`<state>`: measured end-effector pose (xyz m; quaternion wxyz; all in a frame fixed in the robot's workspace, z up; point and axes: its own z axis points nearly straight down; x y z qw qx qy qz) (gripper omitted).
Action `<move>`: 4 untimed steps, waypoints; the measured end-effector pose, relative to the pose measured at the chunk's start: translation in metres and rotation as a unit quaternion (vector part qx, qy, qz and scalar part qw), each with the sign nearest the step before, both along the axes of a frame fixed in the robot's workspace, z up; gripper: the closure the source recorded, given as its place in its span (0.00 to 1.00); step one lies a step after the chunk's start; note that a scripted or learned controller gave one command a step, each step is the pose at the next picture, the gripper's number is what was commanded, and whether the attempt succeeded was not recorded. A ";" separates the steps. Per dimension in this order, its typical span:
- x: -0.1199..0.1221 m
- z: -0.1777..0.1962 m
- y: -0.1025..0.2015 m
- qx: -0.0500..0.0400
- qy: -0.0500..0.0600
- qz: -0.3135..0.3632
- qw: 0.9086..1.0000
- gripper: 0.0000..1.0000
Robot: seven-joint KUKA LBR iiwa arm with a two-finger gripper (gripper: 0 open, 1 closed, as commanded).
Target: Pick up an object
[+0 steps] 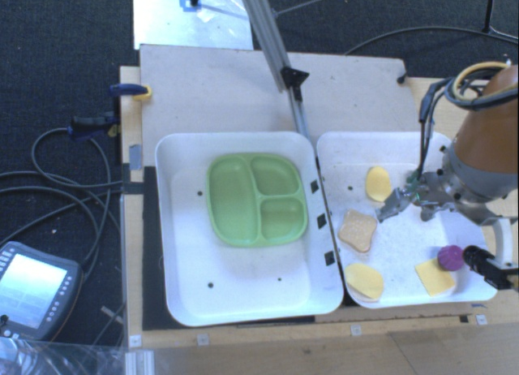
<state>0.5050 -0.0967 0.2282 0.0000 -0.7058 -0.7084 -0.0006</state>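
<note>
Sitting in the right bin (pixel 405 144) are all the loose bits: a round yellow piece (pixel 378 183) toward the back, a tan bread slice (pixel 358 230) near the divider, another yellow piece (pixel 365 281) at the front left corner, a yellow cheese square (pixel 435 278) at the front right, and a small purple ball (pixel 451 257) touching that square's upper edge. The gripper (pixel 392 205) hangs over the middle of this bin, between the round yellow piece and the bread. Honestly can't tell how far apart its fingers are, and nothing looks caught between them. The grey and orange arm (pixel 485 142) comes in from the right. The left bin (pixel 186 227) holds a green divided plate (pixel 256 200). Both bins sit on the desk (pixel 227 89).
</note>
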 end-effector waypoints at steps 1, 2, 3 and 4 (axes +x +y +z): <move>0.000 0.000 0.000 0.000 -0.001 -0.001 1.000 0.00; 0.009 -0.056 -0.003 0.000 0.003 -0.002 1.000 0.00; 0.002 -0.118 -0.002 0.000 0.004 -0.002 1.000 0.00; 0.002 -0.139 -0.002 0.000 0.002 -0.002 1.000 0.00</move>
